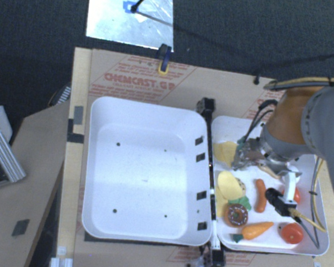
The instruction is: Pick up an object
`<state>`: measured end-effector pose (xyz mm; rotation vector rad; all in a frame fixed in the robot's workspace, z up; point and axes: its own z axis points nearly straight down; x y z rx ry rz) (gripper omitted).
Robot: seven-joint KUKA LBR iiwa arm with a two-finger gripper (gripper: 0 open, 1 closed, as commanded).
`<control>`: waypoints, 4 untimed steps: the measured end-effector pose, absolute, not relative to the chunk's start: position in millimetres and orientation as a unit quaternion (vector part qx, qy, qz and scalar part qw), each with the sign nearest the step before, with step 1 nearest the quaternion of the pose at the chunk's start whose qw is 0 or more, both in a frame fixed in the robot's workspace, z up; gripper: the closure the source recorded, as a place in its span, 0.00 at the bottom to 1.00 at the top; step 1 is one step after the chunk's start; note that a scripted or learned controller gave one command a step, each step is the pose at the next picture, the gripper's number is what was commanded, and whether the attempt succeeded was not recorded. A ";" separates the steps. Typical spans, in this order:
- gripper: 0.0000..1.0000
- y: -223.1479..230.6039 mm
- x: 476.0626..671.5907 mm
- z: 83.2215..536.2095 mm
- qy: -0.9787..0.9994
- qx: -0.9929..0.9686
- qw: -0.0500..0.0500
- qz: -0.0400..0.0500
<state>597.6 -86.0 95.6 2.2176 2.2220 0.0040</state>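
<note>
The arm hangs low over the far part of the right bin [318,242], its gripper [244,155] beside a yellow piece [226,150]. I cannot tell how the jaws stand. Step in hand: the approach. Next comes closing on one toy, then lifting.

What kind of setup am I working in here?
Likely a robot lab grasping bench: two white bins on cardboard, toy food such as a carrot and tomato, and a grey arm reaching in.
</note>
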 end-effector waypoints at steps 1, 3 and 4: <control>1.00 -78.7 665.6 191.9 0.710 0.704 0.007 0.005; 1.00 55.9 596.9 181.1 0.711 0.703 -0.005 -0.002; 1.00 121.1 609.3 208.7 0.711 0.703 0.000 0.003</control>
